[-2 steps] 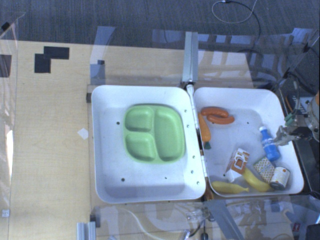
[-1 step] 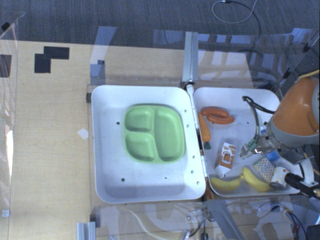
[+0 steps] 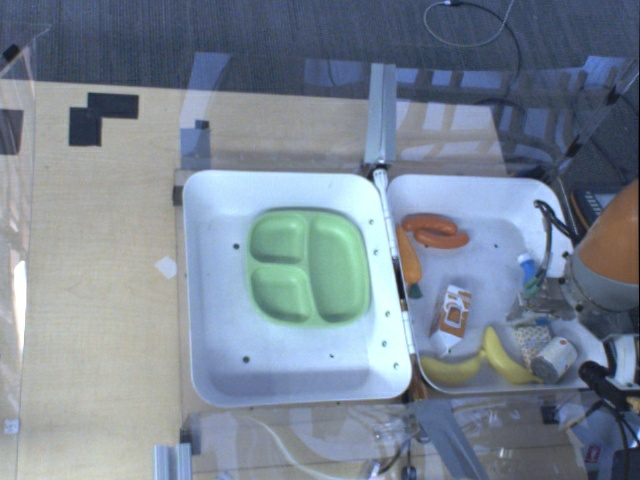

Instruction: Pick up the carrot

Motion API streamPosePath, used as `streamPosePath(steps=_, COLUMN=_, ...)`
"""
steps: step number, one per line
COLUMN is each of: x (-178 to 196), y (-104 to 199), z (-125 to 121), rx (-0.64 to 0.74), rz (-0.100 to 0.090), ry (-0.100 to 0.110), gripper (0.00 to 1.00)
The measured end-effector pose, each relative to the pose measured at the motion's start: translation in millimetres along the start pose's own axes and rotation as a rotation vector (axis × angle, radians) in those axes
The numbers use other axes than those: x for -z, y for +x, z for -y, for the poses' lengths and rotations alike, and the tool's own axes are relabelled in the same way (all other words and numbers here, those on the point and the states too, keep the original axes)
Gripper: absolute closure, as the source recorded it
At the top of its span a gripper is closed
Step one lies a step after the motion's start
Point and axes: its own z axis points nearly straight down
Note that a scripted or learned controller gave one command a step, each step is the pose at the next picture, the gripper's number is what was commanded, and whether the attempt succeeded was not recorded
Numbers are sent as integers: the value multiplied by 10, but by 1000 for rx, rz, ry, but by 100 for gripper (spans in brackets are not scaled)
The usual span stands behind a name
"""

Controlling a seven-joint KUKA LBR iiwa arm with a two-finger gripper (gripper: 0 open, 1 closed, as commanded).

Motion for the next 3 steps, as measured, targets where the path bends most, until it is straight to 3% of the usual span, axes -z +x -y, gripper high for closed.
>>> streamPosePath(steps=1, x=-12, y=48, z=-649, rx=-191, rz=1, ry=1, gripper=100)
streamPosePath(steps=2, x=-9, y=32, z=-509, rx=-462, rz=7, ry=-7, gripper=100)
streamPosePath(steps=3, x=-26, y=30, z=-1048, rx=-540, rz=11, ry=-3, gripper=100)
